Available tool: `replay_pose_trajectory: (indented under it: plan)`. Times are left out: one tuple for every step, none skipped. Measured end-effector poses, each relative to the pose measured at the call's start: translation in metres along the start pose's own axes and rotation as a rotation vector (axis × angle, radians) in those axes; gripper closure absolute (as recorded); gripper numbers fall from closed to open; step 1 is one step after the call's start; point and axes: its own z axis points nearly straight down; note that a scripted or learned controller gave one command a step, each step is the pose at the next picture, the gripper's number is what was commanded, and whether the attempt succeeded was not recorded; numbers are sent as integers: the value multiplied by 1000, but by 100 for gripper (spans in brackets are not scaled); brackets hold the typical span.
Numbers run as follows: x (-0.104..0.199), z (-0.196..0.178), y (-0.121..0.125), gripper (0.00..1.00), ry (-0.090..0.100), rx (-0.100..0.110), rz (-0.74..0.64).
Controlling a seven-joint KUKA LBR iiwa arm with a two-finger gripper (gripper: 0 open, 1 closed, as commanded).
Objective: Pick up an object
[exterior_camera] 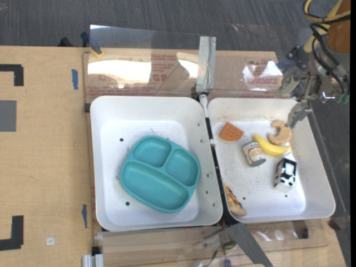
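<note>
We are in the approach: our pincer (pixel 295 115) hovers just above the banana (pixel 271 145) in the right bin (pixel 311 204); we cannot tell its state. Next, descend onto it.

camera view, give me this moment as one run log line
arm: over right bin's far right corner | gripper: fingertip near tan piece, nothing seen held | right bin: banana, can, waffle, cow carton | left bin: teal divided plate
</note>
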Motion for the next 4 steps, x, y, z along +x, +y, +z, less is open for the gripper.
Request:
replay_pose_trajectory:
  plan:
    - [-10, 136, 36, 0, -32, 3, 8]
    - [8, 142, 64, 0, -52, 14, -376]
    - [6, 126, 64, 100, -53, 17, -377]
    - [2, 22, -21, 100, -9, 3, 16]
